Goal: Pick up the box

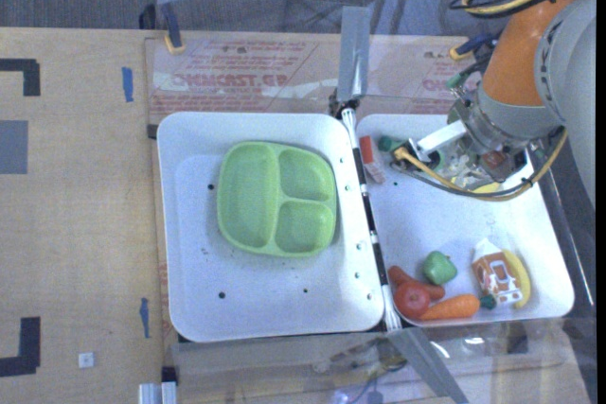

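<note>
One box [498,277] lies near the right bin's [559,241] front-right rim, open floor behind it; gripper [466,167] state unclear.

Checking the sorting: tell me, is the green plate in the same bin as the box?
No, the green plate lies in the left bin; the box is in the right one.
</note>
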`<action>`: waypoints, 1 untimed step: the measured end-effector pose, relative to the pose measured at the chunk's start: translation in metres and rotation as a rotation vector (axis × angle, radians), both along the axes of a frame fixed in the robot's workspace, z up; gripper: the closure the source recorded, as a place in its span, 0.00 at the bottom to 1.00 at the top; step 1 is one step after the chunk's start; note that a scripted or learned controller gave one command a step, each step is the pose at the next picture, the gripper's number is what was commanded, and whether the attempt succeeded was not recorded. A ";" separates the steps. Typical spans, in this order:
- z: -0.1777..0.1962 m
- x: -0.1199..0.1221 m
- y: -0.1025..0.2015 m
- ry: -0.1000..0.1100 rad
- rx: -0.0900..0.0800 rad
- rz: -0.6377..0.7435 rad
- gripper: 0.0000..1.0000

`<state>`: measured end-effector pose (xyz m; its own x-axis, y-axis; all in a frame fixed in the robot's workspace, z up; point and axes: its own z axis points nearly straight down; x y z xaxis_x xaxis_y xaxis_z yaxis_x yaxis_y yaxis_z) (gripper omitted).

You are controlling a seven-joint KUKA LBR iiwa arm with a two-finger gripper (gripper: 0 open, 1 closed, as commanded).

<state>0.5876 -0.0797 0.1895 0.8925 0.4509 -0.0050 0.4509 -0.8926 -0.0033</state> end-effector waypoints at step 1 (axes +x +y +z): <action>0.028 0.029 -0.031 -0.003 -0.001 -0.012 1.00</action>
